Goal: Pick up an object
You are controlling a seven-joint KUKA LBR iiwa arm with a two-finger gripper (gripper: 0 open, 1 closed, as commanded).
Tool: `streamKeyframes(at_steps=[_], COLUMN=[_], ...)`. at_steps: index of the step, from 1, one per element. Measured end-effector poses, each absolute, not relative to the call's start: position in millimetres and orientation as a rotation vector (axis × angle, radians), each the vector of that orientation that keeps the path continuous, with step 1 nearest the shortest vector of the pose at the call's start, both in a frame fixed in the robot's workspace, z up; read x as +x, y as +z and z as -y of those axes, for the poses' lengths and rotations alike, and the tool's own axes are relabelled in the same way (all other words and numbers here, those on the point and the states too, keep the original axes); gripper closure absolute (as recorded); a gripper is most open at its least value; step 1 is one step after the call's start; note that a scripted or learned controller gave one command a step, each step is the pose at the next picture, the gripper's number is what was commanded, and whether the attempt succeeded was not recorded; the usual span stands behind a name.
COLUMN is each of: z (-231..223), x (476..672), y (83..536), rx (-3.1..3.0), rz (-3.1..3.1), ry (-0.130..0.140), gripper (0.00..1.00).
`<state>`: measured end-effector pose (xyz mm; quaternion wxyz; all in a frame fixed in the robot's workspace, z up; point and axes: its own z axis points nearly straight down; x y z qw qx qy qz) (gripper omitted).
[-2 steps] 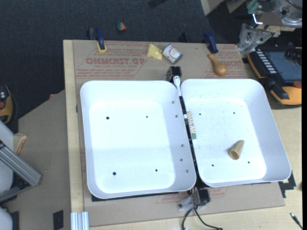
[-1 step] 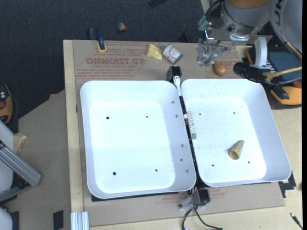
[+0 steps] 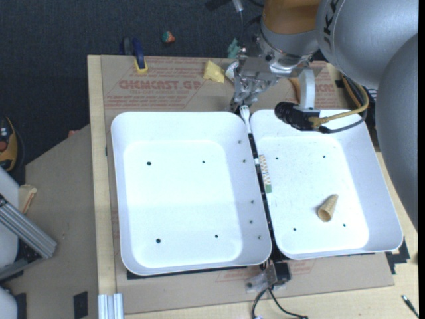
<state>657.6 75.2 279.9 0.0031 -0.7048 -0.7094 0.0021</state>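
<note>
the gripper (image 3: 240, 98) hangs over the back rim where the two bins meet, prob bc the arm is parked between tries; can't tell its state from this angle, and nothing visible in it; the only obvious pick target is a small tan cone (image 3: 327, 208) lying on its side in the right bin (image 3: 292, 238), toward the front-right, well apart from the gripper; the left bin (image 3: 133, 244) sits touching it along the middle seam; both rest on a cardboard sheet (image 3: 159, 85) w/ red print; a yellow scrap (image 3: 214, 72) lies on the cardboard behind the bins; dark carpet-ish floor (image 3: 66, 18) around.
</note>
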Motion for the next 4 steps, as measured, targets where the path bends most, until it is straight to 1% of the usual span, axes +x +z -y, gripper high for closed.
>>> streamKeyframes(at_steps=[1,2,4], z=[-90,-200,-203], x=[662.7,665.2,665.4], y=[290,282,295], rx=[-2.220,-2.208,-2.222], rz=[2.225,2.232,2.224], ry=[-0.005,-0.008,-0.005], gripper=[1.00,1.00,1.00])
